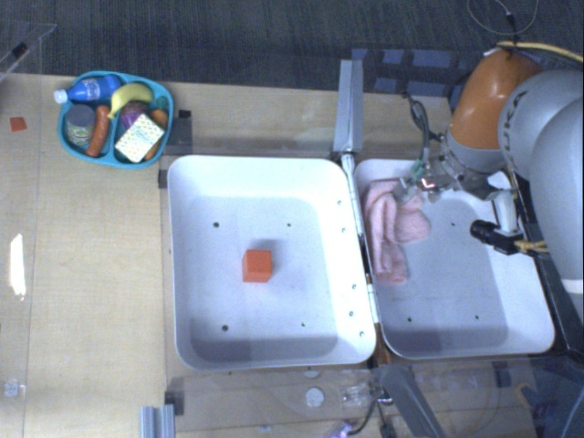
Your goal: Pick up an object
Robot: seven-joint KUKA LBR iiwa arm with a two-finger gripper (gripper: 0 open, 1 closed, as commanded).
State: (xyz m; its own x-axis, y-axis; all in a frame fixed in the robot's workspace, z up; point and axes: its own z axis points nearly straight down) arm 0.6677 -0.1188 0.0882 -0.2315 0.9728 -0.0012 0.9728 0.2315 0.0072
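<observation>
Pink cloth (392, 226) lies crumpled along the left wall of the right bin (474, 336). You see the gripper (425, 181) at the cloth's upper edge; whether it grips the cloth cannot be determined. The left bin (201, 245) contains one orange block (258, 265) near its centre.
</observation>
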